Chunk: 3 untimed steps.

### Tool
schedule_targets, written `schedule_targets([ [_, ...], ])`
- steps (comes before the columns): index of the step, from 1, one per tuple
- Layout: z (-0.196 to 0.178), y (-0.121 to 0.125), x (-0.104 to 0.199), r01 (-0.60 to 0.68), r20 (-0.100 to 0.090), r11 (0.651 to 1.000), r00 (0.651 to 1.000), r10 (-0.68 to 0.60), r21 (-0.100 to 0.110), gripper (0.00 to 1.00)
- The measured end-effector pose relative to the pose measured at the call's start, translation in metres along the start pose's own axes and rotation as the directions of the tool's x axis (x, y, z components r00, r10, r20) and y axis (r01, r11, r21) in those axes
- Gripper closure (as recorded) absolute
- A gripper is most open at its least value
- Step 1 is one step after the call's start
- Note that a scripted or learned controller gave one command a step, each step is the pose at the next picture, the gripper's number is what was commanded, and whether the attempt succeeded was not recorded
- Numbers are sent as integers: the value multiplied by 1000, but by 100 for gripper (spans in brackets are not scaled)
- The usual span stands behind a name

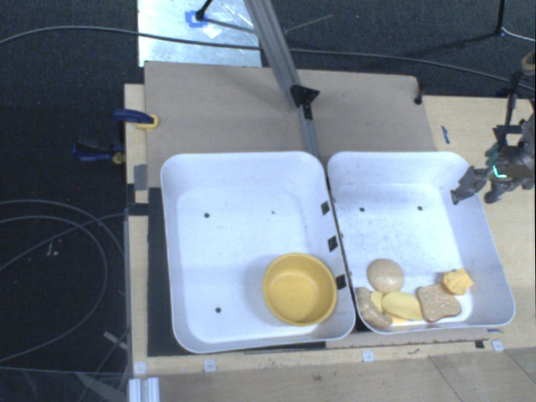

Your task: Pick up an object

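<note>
Gripper [484,184] hangs beside the right shallow white plastic bin [469,224], apparently open and empty; we choose among its food pieces [408,296].

Non-task items, placed from the claw [477,191]:

- Right white bin [402,182]: its far right rim sits just below and left of the claw.
- Left white bin [218,216]: well left, touching the right bin along a seam. I count small black clips [332,243] on that seam.
- Tan bench [234,107] under both bins.
- Grey pole [276,40]: slants from upper left down to the seam's far end.
- Blue-and-yellow clamp [136,118] and a second blue clamp [96,151] at the bench's far-left edge.
- Cables [50,249] looped on dark floor beyond them.
- Blue tape [194,19] on a shiny panel [167,11], far upper left.
</note>
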State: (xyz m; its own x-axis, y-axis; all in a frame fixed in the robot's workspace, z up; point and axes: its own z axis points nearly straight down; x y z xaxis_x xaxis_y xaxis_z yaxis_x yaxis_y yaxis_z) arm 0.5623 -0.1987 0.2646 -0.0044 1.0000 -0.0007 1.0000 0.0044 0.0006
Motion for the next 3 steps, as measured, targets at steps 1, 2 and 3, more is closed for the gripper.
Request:
schedule_targets([
  [1, -1, 0, 0, 0, 0, 1000, 1000, 0, -1, 0],
  [2, 60, -5, -3, -4, -1, 1000, 1000, 4, 4, 0],
  [3, 116, -15, -1, -4, -2, 1000, 1000, 4, 4, 0],
])
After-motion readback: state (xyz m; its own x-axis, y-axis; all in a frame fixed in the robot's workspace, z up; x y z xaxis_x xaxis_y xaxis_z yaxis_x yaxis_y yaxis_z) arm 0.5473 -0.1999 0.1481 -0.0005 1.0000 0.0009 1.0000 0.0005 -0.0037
